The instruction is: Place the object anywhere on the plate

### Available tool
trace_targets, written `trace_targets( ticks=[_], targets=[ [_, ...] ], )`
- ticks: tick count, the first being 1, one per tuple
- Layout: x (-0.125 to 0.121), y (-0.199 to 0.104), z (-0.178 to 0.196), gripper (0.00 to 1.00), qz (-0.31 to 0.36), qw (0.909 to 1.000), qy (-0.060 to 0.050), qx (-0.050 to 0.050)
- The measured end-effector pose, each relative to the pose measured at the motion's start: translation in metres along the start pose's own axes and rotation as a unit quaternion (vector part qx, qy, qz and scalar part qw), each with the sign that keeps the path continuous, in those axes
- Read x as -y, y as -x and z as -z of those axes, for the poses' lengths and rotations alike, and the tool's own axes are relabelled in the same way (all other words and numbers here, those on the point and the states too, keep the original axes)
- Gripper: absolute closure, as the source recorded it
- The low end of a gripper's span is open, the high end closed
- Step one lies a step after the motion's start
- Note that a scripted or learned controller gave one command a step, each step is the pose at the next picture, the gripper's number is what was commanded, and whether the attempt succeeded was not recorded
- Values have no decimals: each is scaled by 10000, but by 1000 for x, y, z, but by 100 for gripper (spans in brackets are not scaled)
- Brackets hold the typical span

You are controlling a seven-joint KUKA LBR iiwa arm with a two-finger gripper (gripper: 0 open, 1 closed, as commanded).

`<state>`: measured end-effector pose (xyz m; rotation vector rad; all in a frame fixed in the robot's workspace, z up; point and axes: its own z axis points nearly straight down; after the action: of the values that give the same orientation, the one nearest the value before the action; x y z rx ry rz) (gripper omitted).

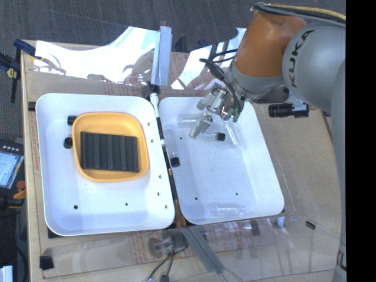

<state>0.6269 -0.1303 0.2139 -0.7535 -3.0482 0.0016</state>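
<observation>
Gripper (pixel 207 121) hangs over the right bin's (pixel 258 198) far edge, fingers apart, gripping nothing; yellow plate (pixel 87 125) (dark ribbed centre) sits in the left bin (pixel 53 210).

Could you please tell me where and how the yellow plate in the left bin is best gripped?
The yellow plate lies flat with a dark ridged slab covering its middle. It is probably best to pinch across its raised rim on the view's right side, coming straight down from above.

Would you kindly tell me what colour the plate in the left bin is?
Yellow-orange, with a dark ribbed centre; the plate shows plainly in the camera view.
</observation>
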Motion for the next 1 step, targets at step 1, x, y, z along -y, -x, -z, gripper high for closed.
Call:
trace_targets(
  ticks=[1],
  targets=[
    [0, 0, 0, 0, 0, 10000, 0, 0]
  ],
)
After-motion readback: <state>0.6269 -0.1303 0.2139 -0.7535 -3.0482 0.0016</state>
